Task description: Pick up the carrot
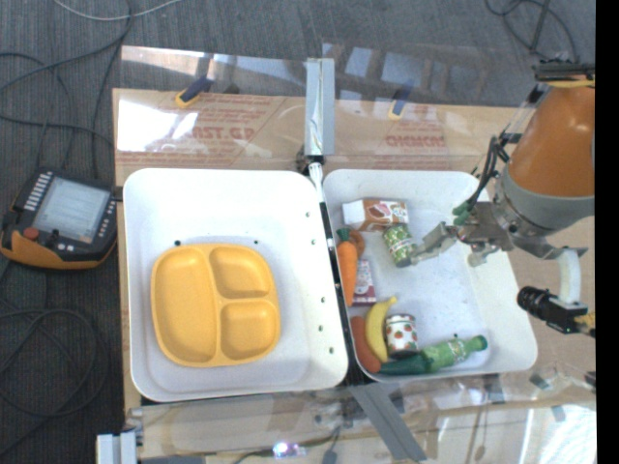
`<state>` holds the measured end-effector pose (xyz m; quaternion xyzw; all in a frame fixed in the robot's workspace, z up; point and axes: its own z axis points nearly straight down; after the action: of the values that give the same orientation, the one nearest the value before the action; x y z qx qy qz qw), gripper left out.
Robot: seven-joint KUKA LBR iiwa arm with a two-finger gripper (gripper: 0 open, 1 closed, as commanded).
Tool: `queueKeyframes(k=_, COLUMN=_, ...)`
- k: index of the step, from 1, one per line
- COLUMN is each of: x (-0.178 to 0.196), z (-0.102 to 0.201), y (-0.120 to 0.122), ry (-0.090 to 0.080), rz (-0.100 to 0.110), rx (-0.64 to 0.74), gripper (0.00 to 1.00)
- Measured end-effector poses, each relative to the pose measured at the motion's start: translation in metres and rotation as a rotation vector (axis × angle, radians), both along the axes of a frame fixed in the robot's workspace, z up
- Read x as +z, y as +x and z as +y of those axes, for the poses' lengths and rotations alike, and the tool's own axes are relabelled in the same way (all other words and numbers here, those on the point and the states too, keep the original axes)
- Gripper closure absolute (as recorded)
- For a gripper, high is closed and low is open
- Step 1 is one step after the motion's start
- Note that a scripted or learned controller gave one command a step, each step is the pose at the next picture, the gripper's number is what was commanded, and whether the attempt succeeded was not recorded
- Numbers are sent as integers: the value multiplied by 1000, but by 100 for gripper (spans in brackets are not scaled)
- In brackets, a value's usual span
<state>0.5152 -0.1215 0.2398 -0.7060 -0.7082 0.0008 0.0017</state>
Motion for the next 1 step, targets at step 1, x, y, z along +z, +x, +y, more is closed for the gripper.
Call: queueKeyframes(k=1, x=-138, z=14, y=23, ry=-2, rz=-20, rx=-94, gripper=0)
